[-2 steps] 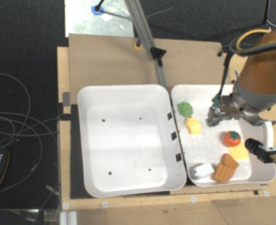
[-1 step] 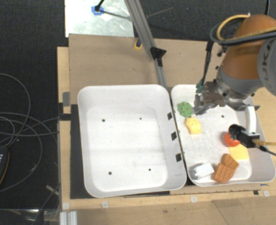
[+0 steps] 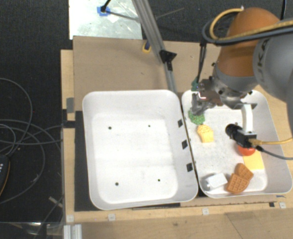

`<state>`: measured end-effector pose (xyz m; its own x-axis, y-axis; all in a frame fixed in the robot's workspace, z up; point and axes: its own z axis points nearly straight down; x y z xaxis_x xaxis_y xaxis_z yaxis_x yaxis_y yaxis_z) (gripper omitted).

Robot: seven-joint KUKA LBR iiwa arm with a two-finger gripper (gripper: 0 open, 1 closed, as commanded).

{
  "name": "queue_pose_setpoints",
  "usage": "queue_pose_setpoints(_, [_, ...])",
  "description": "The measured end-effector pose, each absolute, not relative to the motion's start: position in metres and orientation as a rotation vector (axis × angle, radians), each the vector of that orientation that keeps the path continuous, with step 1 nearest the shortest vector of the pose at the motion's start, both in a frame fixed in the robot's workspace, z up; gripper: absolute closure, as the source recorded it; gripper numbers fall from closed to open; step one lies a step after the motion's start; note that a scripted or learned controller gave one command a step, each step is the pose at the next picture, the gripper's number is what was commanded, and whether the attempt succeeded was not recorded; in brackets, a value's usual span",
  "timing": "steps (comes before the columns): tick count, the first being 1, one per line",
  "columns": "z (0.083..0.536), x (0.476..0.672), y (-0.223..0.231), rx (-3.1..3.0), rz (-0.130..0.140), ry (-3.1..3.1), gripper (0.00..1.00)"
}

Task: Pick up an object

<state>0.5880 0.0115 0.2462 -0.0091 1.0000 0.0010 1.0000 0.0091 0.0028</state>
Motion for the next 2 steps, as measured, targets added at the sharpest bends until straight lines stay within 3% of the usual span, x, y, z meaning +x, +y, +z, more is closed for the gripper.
queue_pose_setpoints(2, [0.222, 0.652, 0.098, 2.21, 0.006, 2.231, 1.0])
